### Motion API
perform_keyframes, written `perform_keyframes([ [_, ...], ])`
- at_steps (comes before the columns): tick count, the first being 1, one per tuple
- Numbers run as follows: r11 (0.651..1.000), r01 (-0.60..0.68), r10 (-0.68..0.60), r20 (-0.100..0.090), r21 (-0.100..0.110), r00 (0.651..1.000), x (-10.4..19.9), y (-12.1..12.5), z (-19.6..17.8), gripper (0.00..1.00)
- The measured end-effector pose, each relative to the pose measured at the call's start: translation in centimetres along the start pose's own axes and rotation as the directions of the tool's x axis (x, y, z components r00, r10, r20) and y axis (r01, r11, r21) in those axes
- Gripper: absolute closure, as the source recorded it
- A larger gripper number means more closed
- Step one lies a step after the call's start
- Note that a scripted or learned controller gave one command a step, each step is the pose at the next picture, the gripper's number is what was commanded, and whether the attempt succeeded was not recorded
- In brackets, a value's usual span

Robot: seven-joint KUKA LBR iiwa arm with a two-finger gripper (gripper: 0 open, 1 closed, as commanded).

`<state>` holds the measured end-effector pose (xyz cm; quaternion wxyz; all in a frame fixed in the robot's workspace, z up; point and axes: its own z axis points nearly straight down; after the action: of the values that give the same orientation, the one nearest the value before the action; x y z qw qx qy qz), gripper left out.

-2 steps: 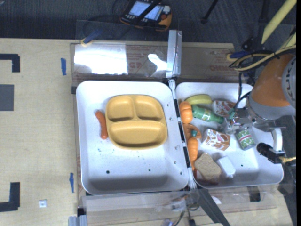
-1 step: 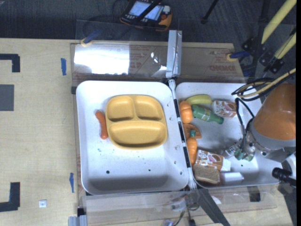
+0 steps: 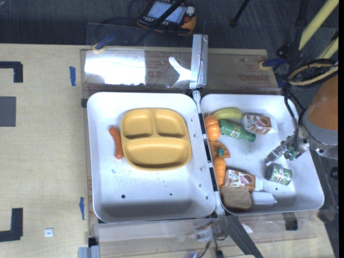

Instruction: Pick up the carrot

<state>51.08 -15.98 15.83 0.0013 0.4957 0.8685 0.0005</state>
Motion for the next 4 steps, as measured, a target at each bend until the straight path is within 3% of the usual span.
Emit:
perform_keyframes([
  [1, 1.000, 0.004, -0.004, 0.004, -0.003, 1.000, 3.2, -0.3, 4.6, 1.00],
  [2, 0.940, -0.342, 0.342, 0.002, -0.004, 0.940, 5.0, -0.4, 6.9, 1.00],
  [3, 0.961, -0.277, 0.277, 0.001, -0.001, 0.961, 6.1, 0.4, 5.3, 1.00],
  [4, 0.984, -0.177, 0.177, -0.003, -0.002, 0.984, 4.7, -0.7, 7.0, 1.00],
])
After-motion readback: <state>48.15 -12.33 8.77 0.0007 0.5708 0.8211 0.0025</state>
